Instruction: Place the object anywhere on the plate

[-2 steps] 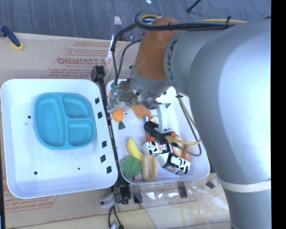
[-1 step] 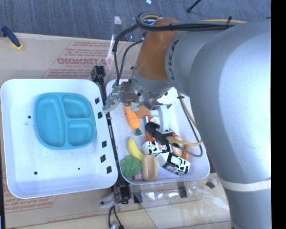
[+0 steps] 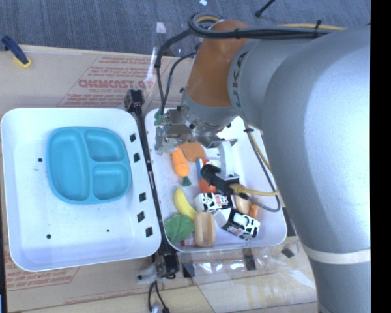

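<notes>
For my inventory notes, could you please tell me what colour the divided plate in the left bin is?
The plate is light blue, seen plainly in the camera view.

Bare plate (image 3: 88,163) in left bin (image 3: 26,240); right bin (image 3: 268,207) crowded with toys.

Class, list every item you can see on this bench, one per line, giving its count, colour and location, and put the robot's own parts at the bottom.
Bins: two, white, side by side on the bench.
Plate: one, light blue, three compartments, in the left bin.
Carrot: one, orange, upper part of the right bin.
Banana: one, yellow, middle of the right bin.
Leaf-shaped toy: one, green, right bin's near corner.
Bread-like toy: one, tan, beside the green toy.
Black-and-white patterned pieces: two, right bin.
Arm: one, grey with orange band, over the right bin.
End effector: one, metallic, above the carrot.
</notes>
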Controlling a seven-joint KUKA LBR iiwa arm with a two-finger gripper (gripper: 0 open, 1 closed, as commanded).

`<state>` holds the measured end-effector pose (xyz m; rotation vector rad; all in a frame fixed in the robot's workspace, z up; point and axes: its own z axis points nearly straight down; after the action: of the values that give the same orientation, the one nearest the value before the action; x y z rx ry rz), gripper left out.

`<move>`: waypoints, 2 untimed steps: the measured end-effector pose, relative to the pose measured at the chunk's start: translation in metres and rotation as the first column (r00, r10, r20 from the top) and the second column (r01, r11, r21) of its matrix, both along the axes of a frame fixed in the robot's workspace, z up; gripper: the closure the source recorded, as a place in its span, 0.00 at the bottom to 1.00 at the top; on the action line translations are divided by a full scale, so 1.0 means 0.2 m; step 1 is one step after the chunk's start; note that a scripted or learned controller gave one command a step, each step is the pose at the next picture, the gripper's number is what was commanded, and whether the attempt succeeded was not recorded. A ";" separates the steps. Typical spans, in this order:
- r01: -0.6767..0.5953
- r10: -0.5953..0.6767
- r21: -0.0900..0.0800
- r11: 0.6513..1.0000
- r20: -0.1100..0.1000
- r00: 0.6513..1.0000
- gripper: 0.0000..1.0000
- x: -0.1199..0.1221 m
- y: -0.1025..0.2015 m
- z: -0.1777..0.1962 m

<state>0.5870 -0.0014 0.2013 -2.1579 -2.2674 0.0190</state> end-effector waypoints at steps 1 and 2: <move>-0.087 0.087 0.003 0.996 0.008 0.996 1.00 0.22 0.44 -0.05; -0.085 0.085 0.000 0.996 0.007 0.996 0.00 0.22 0.42 -0.05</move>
<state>0.6311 0.0831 0.1908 -2.0637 -2.3611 0.0116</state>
